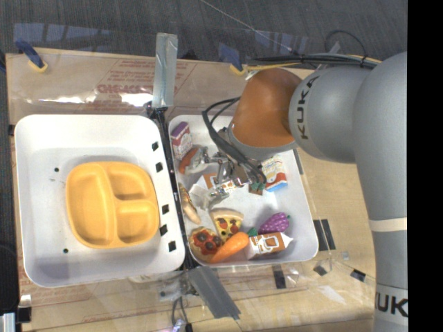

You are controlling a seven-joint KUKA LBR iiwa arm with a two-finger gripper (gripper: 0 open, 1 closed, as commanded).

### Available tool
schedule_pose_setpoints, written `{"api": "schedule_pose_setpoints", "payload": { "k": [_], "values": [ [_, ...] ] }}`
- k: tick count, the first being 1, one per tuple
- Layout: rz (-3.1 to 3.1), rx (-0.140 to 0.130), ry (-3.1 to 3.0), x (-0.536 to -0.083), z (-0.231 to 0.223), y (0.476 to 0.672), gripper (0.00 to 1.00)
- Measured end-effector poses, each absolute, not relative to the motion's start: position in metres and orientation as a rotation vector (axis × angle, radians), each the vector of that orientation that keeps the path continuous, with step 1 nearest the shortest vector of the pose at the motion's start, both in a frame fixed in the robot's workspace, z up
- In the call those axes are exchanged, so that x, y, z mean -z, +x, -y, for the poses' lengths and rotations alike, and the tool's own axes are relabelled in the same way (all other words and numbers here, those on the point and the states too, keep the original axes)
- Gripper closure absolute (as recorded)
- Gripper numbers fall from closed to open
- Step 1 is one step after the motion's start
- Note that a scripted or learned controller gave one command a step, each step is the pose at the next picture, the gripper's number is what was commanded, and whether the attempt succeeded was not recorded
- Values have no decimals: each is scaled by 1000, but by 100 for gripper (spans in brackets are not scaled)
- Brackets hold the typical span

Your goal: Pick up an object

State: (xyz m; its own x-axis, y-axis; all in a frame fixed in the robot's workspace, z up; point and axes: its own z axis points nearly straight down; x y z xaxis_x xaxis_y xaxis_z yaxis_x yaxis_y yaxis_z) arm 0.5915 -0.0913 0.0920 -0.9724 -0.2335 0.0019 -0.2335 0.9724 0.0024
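Metal two-finger tool (pixel 220 180) low in crowded right white bin (pixel 304 216) | grip state: cannot tell | risk: above orange plastic carrot (pixel 232 247), packed toys may deflect fingertips, causing miss

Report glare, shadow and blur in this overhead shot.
Camera view: glare streaks the clear plastic sheet behind the left bin; the arm shades the right bin; the gripper looks slightly soft; the yellow tray is evenly lit.
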Motion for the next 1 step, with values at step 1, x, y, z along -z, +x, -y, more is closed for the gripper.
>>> {"api": "schedule_pose_setpoints", "payload": {
  "k": [1],
  "values": [
    [3102, -2, 513, -93, 150, 571, 0]
  ]
}}
